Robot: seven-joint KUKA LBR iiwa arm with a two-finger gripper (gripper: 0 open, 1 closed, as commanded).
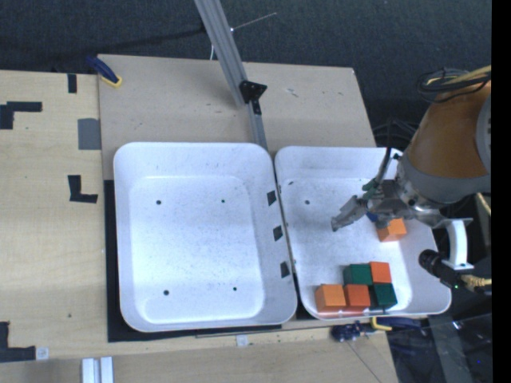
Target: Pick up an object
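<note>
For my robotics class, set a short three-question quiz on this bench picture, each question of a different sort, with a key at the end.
1. True or false: the cluster of blocks lies in the left bin.
2. Multiple choice: which colours show in that cluster? A) orange and green B) blue and yellow C) red and white
3. Short answer: what lies right beside the pincer in the right bin?

Key
1. False: the cluster sits in the right bin, near its front edge.
2. A
3. A single orange block, apart from the cluster; whether the pincer grips it cannot be told.
</note>
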